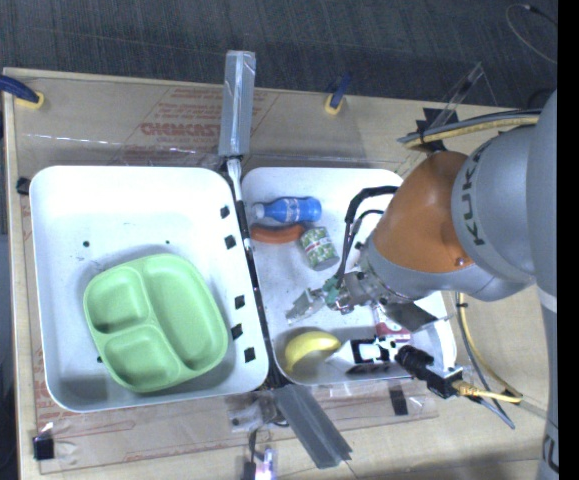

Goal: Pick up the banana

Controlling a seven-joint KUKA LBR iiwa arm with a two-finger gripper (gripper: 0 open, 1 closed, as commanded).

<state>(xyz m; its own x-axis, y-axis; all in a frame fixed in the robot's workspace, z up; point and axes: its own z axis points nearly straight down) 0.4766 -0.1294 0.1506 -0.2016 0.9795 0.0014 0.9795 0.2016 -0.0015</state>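
The banana (pixel 310 348) is a short yellow piece lying near the front left corner of the right bin (pixel 269 190). My gripper (pixel 314 299) hangs over the middle of that bin, just behind the banana and a little to its right. Nothing shows in the gripper, and the banana lies apart from it on the bin floor. The grey arm with its orange band (pixel 419 228) reaches in from the right and hides the right part of the bin.
A blue bottle (pixel 289 210), an orange-red sausage-like piece (pixel 276 233) and a small green-patterned can (pixel 318 247) lie at the back of the right bin. A green divided plate (pixel 154 320) sits in the left bin (pixel 59 198).
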